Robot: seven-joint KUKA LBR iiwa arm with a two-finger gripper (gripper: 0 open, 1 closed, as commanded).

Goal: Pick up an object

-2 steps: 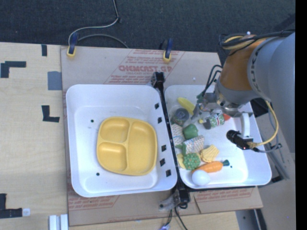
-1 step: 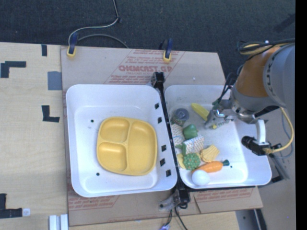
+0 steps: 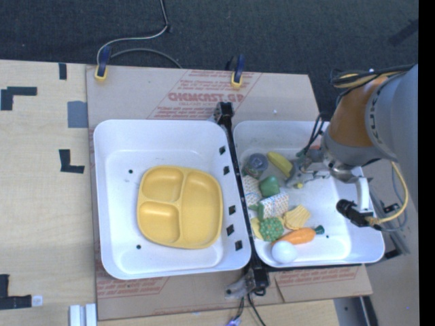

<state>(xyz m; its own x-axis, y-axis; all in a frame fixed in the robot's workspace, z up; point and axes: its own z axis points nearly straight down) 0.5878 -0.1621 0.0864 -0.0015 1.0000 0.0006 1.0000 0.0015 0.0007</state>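
Note:
The right bin (image 3: 353,250) holds several small toy foods. A yellow banana-like piece (image 3: 279,161) and a grey round item (image 3: 256,162) lie at its far left. Below them are a green pepper (image 3: 269,185), a pale checked piece (image 3: 274,202), a green broccoli (image 3: 272,227), a yellow ridged chip (image 3: 296,216), an orange carrot (image 3: 300,236) and a white egg (image 3: 283,252). My gripper (image 3: 300,171) is low in this bin, just right of the banana piece and the pepper. Nothing is visibly held in it.
The left bin (image 3: 109,182) holds a yellow divided plate (image 3: 180,206). Black clips line the wall between the bins (image 3: 233,182). The grey arm with its orange band (image 3: 350,117) and its cables cross the right bin's right side. Both bins rest on cardboard (image 3: 136,94).

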